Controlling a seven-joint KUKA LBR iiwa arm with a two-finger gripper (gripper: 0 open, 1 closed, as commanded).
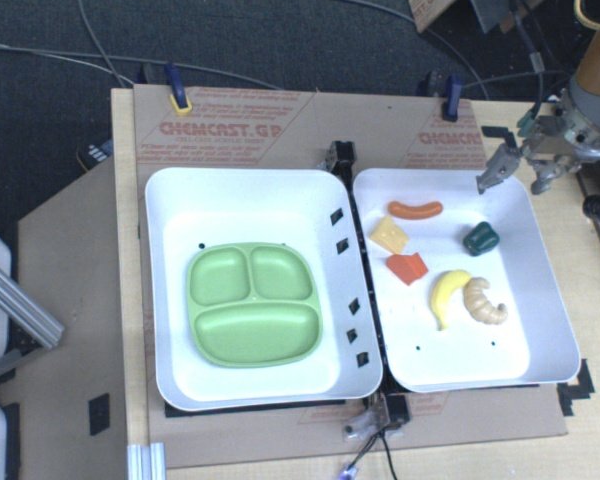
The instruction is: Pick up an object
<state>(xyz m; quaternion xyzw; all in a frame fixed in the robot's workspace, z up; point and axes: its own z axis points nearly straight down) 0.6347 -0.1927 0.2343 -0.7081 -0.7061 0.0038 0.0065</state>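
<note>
The pincer (520,171) hangs over the far right corner of the right bin (540,353), its two fingers spread apart with nothing between them. All the loose pieces lie nearer and to the left of it inside that bin, so the coming move probably turns on a reach down and leftward.

The closest candidate is the dark green piece (481,238), just near of the pincer and slightly left, a compact lump with no marked long axis. Further left, near the bin's far wall, lies the sausage (415,209), its long axis running left to right. Nearer than that sit the pale yellow wedge (388,235) and the red block (408,267), close together by the bin's left wall. Nearest of all are the banana (447,296), long axis running roughly far-right to near-left, and the beige curled piece (485,304), touching or almost touching the banana's right side; I cannot tell which.

The left bin (170,298) holds a green divided plate (253,304), well apart from the pincer across the divider between the bins.

The arm (592,98) is cut off at the right edge, so only its wrist end shows. The pincer's height above the bin floor is hard to judge from this slanted view, and what the dark green and beige pieces are meant to be is too small to make out.
</note>
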